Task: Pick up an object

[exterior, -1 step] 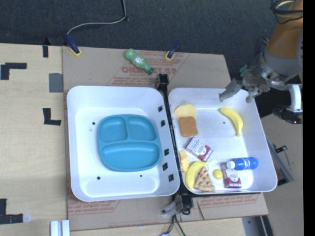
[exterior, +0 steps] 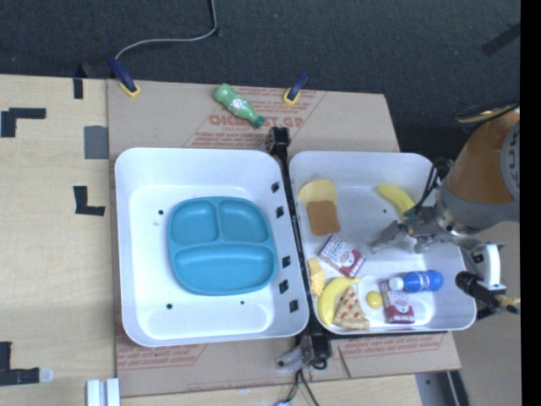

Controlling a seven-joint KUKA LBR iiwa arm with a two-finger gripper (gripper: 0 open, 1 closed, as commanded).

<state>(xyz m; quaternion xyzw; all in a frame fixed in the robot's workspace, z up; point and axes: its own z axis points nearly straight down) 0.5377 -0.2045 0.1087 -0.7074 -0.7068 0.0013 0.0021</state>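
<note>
Left bin (exterior: 127, 227): blue divided plate (exterior: 223, 245) lying flat, roughly centred. Green bottle (exterior: 238, 106) on its side on the cardboard behind the bins, outside both.

Right bin (exterior: 355, 161): yellow sponge-like slab (exterior: 318, 191) at the back left corner, brown toast slice (exterior: 323, 217) touching its near edge. Small red-and-white packet (exterior: 341, 255) near mid-floor. Banana (exterior: 330, 297) and waffle wedge (exterior: 350, 312) at the front left, touching. Second banana (exterior: 395, 198) toward the back right. Blue-capped white bottle (exterior: 417, 282) lying on its side above a red packet (exterior: 399, 304) near the front wall.

Arm reaching in from the right, orange band above the wrist, wrist angled down and leftward. Gripper (exterior: 387, 238) low over the bin floor, between the back banana and the bottle, fingers parted slightly, nothing seen between them.
</note>
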